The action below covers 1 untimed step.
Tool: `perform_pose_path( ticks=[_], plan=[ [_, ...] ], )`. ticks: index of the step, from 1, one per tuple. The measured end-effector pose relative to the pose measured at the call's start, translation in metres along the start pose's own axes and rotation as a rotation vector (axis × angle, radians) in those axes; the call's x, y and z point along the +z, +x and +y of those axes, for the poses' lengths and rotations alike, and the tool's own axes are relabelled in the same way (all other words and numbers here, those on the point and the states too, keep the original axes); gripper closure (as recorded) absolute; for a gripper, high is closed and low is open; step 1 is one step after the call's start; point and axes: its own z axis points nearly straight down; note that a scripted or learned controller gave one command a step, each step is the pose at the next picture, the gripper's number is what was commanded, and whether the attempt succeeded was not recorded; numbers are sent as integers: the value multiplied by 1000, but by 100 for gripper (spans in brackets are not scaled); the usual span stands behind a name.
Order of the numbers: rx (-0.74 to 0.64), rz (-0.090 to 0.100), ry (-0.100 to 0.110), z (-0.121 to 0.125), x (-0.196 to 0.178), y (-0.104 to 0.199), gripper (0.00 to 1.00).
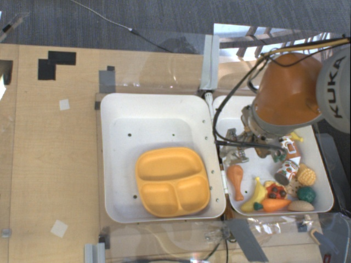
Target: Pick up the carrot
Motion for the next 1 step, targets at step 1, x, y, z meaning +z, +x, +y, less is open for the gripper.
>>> perform_pose_path(
  ticks=[1],
  plan=[
    [-433,3,1,-28,1,14,100]
  ],
)
